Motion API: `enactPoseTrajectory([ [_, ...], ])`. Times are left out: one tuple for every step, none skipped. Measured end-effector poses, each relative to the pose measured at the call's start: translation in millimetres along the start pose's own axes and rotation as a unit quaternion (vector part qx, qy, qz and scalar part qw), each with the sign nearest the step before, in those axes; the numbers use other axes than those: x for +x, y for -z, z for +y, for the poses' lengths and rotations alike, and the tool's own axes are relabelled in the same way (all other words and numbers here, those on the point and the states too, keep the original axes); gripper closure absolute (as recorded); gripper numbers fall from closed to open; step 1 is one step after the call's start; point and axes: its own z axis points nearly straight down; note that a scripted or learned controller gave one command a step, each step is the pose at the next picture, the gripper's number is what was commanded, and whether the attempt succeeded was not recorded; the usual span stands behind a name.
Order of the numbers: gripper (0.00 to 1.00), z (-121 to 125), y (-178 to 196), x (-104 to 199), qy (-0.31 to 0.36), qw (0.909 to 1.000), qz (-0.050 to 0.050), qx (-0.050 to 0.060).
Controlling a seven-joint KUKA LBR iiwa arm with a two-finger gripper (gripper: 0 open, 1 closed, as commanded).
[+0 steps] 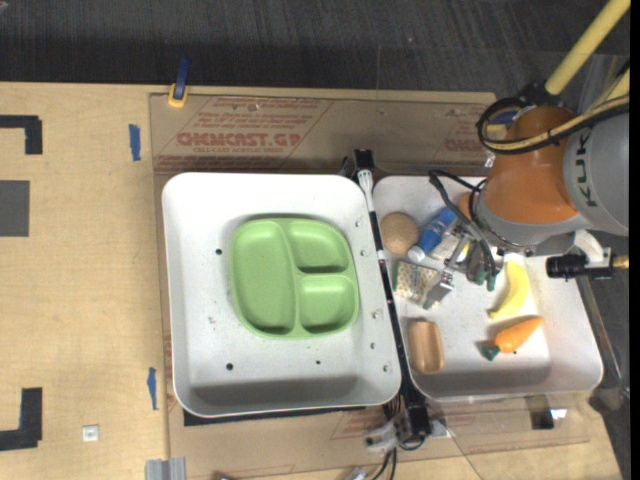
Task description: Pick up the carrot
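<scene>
Orange carrot [516,334] lies in the right bin [570,368], near its front, touching the banana [511,290]. The pincer [455,253] hovers further back, over clutter; whether it is released or clenched cannot be told. Risk: it catches the banana instead. A bread roll [425,346] lies nearby.

The light is even and fairly bright, seemingly from overhead. The two white bins [190,268] come out almost washed out, with little detail on their floors. A soft shadow lies under the near rim of the left bin, and the green plate [295,276] shades its own compartments only faintly. The floor [300,18] at the top is dark and grainy. The picture is slightly soft throughout; the clutter beneath the arm [545,183] blurs together and is hard to separate.
</scene>
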Motion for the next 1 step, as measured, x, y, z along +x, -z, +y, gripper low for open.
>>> enactPoseTrajectory([
  [0.0, -68.4, 1.5, 36.9, 0.183, 0.9831, 0.002, 0.002],
])
